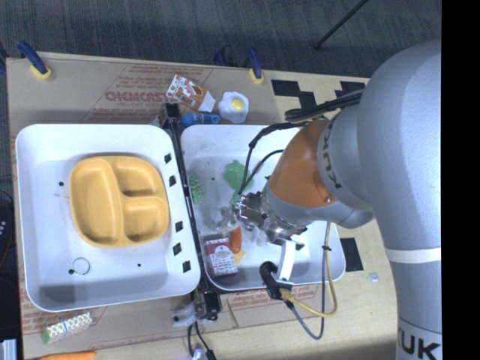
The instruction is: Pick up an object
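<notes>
The claw [238, 217] is low in the right bin [334, 265], among the clutter; whether it is apart or together I cannot tell. Candidates sit near it: a soft green piece [235, 174] toward the bin's far edge, a slim orange carrot-like piece [236, 239] and a glossy dark red packet [220, 257] at the near edge. A good grasp means centring on one item. The left bin [45, 276] holds a smooth yellow divided tray [120, 199].

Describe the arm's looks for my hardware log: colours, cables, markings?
The arm has bulky, rounded grey segments, an orange band above the wrist and metallic hardware below it. Black cables loop across the wrist; a yellow cable hangs beneath. A white stripe and dark lettering mark the lower segment.
</notes>
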